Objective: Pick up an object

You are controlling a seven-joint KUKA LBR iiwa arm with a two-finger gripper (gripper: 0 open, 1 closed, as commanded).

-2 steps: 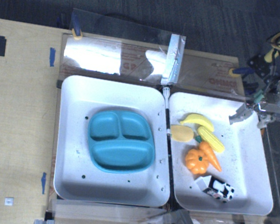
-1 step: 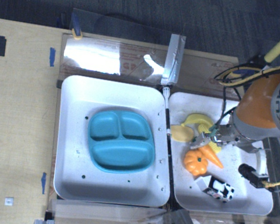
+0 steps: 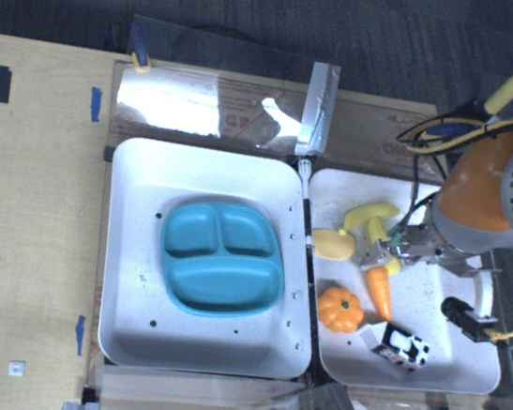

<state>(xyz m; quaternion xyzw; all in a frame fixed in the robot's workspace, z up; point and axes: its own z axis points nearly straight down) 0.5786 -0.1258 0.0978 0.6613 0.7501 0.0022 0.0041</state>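
Four toys crowd jaws (image 3: 384,255) in rt bin (image 3: 470,367) | carrot (image 3: 379,292) touching | jaw state: can't tell | blue tray (image 3: 222,257) left

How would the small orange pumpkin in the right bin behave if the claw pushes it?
The pumpkin looks round and squat, so it would probably slide or wobble rather than roll far. It seems a small toy, likely light. The carrot lies close beside it, so a push may move both.

Blue divided tray (image 3: 221,257), orange pumpkin (image 3: 340,310), orange carrot (image 3: 379,291), black-white cow (image 3: 402,347), yellow banana (image 3: 370,215)
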